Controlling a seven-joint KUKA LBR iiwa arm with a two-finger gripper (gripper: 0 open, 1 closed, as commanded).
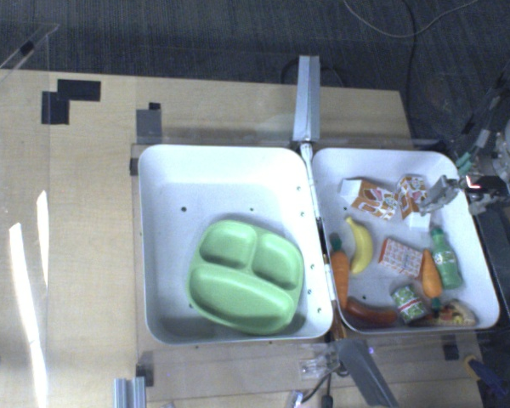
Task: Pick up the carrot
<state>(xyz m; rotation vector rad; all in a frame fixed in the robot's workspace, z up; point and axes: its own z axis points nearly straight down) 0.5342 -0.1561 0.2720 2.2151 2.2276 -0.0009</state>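
An orange carrot lies lengthwise against the left wall of the right bin, just below a yellow banana. A second, shorter orange carrot-like piece lies near the bin's right side, next to a green bottle. My gripper hangs over the upper right corner of the right bin, close to a patterned snack packet. It stands well apart from both orange pieces, with nothing visibly held.
The left bin holds a green sectioned tray. The right bin also holds a brown-and-white packet, a red-checked packet, a green-wrapped item and a dark red sausage-like item. A metal post rises between the bins.
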